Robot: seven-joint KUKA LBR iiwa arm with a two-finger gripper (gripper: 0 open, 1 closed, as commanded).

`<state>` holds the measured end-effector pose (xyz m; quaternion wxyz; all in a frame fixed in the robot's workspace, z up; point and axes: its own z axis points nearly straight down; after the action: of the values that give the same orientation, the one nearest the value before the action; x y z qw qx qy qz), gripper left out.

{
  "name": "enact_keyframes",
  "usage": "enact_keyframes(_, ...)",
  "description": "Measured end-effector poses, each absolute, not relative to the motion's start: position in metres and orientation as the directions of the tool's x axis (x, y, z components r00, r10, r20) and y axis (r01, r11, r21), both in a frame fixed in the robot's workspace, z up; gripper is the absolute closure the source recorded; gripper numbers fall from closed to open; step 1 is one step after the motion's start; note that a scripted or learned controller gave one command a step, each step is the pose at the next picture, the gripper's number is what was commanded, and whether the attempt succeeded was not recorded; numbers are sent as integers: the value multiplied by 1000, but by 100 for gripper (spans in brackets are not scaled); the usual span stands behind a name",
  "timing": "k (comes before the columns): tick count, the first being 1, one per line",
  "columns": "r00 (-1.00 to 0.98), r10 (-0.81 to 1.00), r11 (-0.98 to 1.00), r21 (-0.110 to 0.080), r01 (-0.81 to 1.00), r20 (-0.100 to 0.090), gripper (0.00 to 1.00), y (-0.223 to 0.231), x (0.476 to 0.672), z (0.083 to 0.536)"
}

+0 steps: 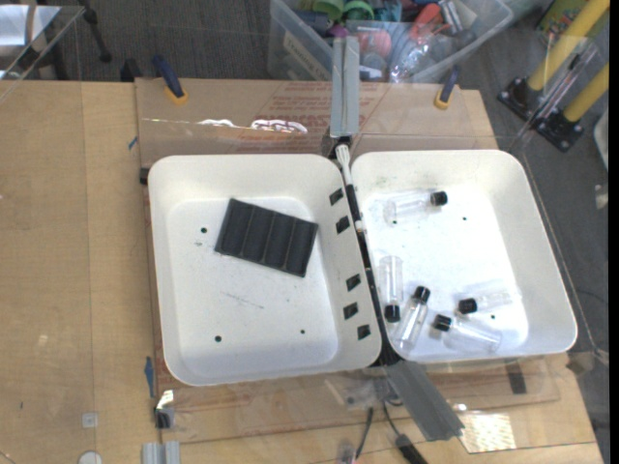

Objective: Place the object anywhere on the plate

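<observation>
Pale wood forms the surface [58, 259] that carries 2 shallow white bins side by side. The left bin [251, 332] holds the plate [266, 237], a black ribbed rectangle lying flat and slightly askew towards its far half. The right bin [508, 230] holds the candidates for the object: 5 small clear vials with black caps. 1 vial [414, 204] lies alone near the far side, well apart from the others. Another vial [391, 280] rests close to the wall beside the divider, and 3 more are clustered near the front, 2 of them just beside each other. Judging by their look, these are light, rigid and smooth, likely to roll or slip out of a loose pinch, and possibly brittle if squeezed hard. The lone far vial seems the easiest pick, taken across the middle of its barrel with clear room on both sides. Whether the gripper is apart or together I cannot tell
</observation>
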<state>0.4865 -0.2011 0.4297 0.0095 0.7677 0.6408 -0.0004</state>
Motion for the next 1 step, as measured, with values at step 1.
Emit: enact_keyframes(1,178,984,-178,17,984,-15,100,-201,488,440)
